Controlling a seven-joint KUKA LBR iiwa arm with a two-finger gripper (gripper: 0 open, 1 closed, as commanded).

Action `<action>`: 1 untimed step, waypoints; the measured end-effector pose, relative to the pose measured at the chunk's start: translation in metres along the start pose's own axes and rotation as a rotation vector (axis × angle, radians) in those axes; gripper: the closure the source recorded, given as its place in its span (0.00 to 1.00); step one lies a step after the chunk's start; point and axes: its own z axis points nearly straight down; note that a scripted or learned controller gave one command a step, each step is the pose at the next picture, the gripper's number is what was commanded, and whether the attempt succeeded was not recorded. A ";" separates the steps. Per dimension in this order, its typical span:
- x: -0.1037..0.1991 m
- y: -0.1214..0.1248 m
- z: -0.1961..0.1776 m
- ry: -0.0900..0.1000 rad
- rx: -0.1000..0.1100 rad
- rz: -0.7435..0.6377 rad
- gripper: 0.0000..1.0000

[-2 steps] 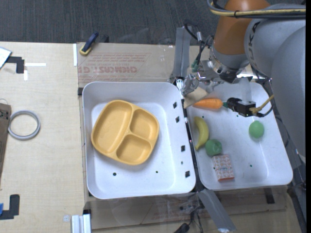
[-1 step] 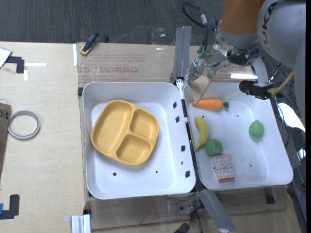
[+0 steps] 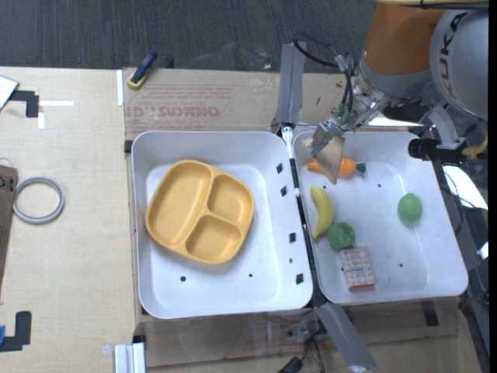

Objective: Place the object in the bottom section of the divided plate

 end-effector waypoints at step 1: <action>0.011 0.013 -0.004 -0.001 -0.001 0.114 1.00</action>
